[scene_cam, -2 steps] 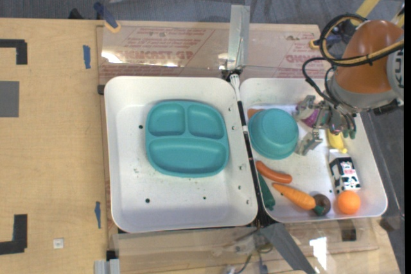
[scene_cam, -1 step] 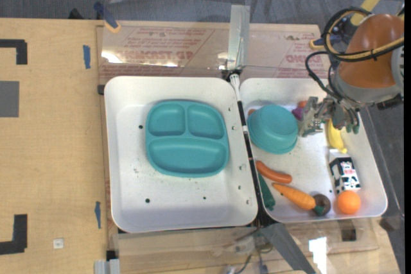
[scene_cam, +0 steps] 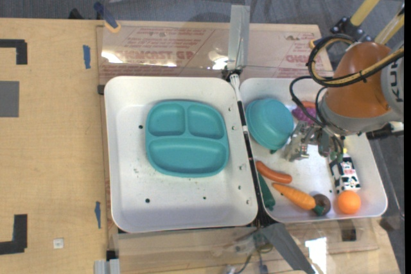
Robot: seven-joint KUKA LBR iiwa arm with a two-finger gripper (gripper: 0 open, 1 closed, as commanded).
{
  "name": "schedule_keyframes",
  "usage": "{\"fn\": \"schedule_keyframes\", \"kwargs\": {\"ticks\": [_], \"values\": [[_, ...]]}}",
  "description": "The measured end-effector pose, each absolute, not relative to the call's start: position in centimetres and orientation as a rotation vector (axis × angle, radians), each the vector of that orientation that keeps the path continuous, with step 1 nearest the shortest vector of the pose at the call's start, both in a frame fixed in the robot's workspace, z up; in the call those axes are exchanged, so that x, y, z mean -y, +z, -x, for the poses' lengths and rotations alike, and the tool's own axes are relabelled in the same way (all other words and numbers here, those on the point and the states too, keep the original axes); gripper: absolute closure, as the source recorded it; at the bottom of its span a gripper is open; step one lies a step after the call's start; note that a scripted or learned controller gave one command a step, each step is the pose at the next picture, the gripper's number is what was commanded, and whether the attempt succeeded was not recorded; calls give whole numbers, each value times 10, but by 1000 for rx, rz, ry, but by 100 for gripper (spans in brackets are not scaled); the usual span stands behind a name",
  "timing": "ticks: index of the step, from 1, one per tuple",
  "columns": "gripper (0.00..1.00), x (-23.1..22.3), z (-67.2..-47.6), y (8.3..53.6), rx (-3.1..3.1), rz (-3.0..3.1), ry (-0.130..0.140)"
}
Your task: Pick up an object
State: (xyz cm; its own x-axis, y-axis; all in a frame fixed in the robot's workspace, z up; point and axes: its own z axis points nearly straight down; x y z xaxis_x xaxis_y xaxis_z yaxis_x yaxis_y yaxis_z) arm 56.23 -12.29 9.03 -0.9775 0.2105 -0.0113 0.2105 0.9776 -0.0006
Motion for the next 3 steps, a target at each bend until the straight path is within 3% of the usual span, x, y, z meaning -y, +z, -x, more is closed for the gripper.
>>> {"fn": "schedule_keyframes", "kwargs": {"ticks": [1, 2, 3], "values": [[100, 126, -540, 91, -3079, -535, 3], [0, 127, -539, 90, -3081, -536, 2], [0, 99, -525, 90, -3074, -568, 0]]}}
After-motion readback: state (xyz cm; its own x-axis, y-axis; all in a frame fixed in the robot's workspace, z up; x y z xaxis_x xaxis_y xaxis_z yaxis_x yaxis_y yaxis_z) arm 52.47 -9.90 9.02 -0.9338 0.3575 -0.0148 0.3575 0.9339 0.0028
